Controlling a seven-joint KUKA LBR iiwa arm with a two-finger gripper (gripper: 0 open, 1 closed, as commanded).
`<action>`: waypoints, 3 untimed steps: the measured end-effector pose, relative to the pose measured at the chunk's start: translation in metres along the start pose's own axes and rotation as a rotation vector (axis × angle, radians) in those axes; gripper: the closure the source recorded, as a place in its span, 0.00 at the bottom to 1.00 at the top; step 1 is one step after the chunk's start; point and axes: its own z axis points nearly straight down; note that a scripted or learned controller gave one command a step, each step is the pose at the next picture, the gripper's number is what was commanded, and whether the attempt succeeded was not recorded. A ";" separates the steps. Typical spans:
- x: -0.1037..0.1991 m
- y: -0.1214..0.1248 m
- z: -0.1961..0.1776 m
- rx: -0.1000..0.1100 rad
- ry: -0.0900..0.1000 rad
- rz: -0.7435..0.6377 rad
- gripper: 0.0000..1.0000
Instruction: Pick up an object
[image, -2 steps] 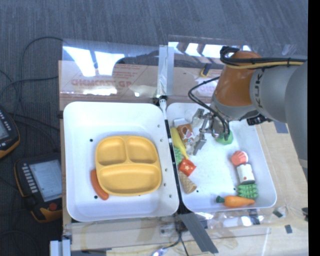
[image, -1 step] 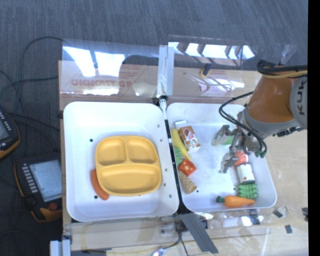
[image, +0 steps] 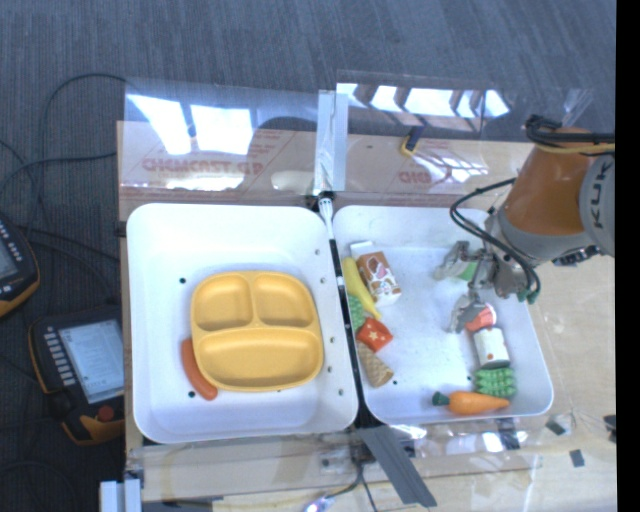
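Hand (image: 462, 290): over the upper right part of the right bin (image: 420, 400), fingers spread apart, nothing between them.
Fingers: one (image: 452, 262) at the far side, one (image: 467, 313) at the near side, gap between them over bare bin floor.
Arm (image: 545, 200): grey with orange band, to the right of the hand, over the bin's right rim.
Bottle (image: 489, 340): small, white body with red cap, just below the hand, cap touching or almost touching the near finger; cannot tell which.
Green piece (image: 495, 381): further below the hand, just past the bottle's base.
Carrot (image: 472, 402): orange, lying flat at the near rim, well below the hand.
Carton (image: 379, 276): brown and white, left of the hand, apart from it.
Yellow strip (image: 358, 287): beside the carton, near the bin's left wall.
Red piece (image: 373, 334): left and below the hand.
Tan cone (image: 378, 369): below the red piece.
Left bin (image: 160, 240): well left of the hand, on the worktop (image: 580, 340).
Yellow tray (image: 258, 330): three compartments, in the left bin.
Sausage (image: 197, 372): reddish orange, against the tray's left edge.
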 end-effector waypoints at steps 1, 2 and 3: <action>-0.002 0.000 -0.011 0.003 -0.007 0.000 1.00; 0.004 0.076 -0.155 -0.005 0.002 0.013 1.00; -0.013 0.125 -0.190 -0.005 0.002 0.053 1.00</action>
